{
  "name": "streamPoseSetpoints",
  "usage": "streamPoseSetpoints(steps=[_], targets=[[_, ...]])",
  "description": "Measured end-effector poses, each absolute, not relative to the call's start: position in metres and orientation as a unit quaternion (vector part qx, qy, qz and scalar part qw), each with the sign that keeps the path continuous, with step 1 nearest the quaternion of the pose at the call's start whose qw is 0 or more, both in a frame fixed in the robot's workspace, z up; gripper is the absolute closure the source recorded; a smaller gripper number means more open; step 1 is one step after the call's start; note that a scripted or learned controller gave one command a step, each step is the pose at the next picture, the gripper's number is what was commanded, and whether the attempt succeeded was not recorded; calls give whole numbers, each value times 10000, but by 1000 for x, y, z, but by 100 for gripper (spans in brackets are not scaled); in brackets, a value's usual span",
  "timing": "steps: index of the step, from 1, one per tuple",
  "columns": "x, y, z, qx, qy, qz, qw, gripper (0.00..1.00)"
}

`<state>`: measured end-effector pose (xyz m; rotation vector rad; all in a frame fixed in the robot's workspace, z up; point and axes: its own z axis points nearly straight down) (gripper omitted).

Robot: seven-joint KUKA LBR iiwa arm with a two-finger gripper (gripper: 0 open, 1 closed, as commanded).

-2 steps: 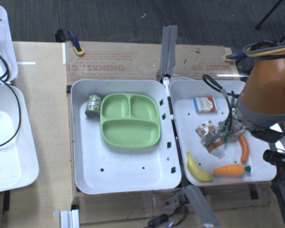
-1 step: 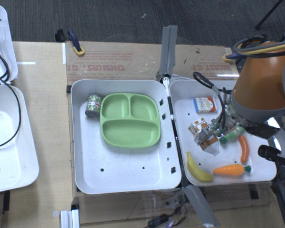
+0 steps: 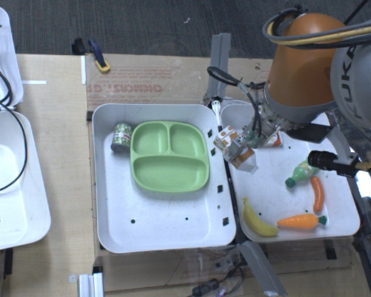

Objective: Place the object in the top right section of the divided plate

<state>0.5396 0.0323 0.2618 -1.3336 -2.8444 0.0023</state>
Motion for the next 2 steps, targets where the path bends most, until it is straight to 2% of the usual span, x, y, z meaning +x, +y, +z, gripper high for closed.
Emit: streamPoseSetpoints(steps=[1, 2], targets=[[585, 24, 240, -4207, -9072, 11, -5, 100], [585, 25, 240, -4202, -9075, 10, -7, 0]])
